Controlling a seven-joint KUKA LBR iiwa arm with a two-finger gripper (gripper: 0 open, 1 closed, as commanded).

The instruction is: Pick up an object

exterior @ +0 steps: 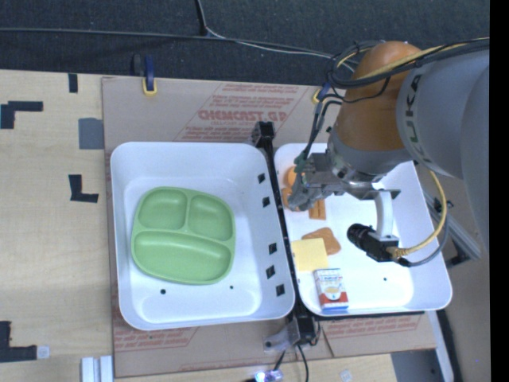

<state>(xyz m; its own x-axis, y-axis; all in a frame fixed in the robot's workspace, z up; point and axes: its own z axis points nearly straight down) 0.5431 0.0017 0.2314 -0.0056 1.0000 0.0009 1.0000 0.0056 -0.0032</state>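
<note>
A: Where the right bin [413,293] meets the divider, what lies there?

B: Small orange pieces [318,210] by its left wall, directly beneath the hand [306,191]. Toward the front edge: a tan piece [324,239], a yellow slice [309,255], then a small carton [331,288].

A: Hand state?

B: Cannot tell; the wrist hides it.

A: Left bin [127,165]?

B: Green divided plate [184,235], centre-left.

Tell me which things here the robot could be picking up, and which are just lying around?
For the job:
end effector, low in the right bin
orange pieces beside it
toast-like piece
yellow square
small carton

Just lying about:
green divided plate in the left bin
yellow clamp
</note>
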